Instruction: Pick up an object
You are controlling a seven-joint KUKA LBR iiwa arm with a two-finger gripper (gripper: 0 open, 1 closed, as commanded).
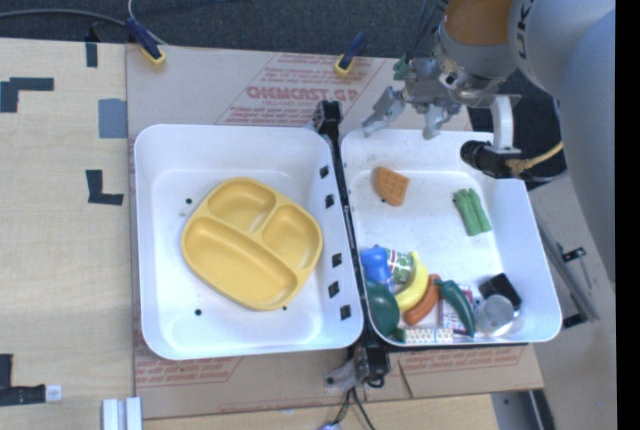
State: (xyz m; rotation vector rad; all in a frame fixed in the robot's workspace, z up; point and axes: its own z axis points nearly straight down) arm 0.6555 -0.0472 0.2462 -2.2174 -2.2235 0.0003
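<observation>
My gripper (407, 119) hangs over the far rim of the right bin (520, 218), its two grey fingers spread open with nothing between them. Below it in that bin lies an orange waffle-like piece (391, 185). A green ridged piece (472, 212) rests further right. At the bin's near end a pile holds a blue item (375, 263), a yellow banana (414, 287), a red sausage (423, 305), a dark green vegetable (383, 309) and a silver can (492, 315).
The left bin (160, 218) holds a yellow divided plate (252, 242). A black clip strip (337, 218) runs between the bins. Cardboard lies under both bins, with yellow-blue clamps (146, 40) at its far edge. The arm's bulk fills the upper right.
</observation>
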